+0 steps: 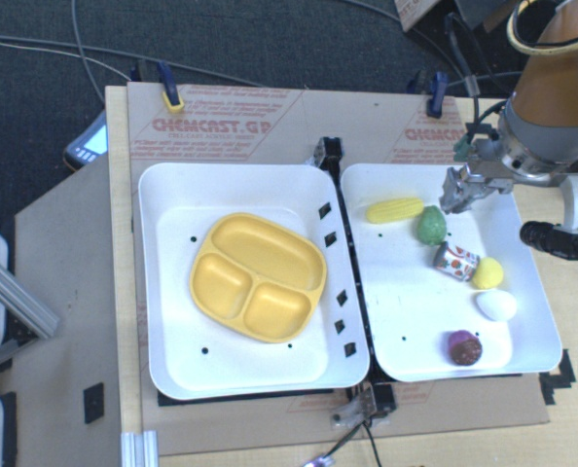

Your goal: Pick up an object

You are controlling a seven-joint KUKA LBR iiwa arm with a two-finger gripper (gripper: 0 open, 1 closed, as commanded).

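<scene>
In the right bin (523,353) lie a yellow corn cob (394,210), a green round item (431,226), a small red and white can (456,261), a yellow lemon (487,273), a white egg (496,305) and a purple item (464,347). My gripper (457,195) hangs over the bin's far part, just right of the corn cob and just above the green item. Nothing is visible between its fingers.
The left bin (162,309) holds a yellow divided plate (258,276). A black divider with clips (343,261) runs between the two bins. Blue clamps (169,88) grip the far edge of the board. Cables lie on the dark floor behind.
</scene>
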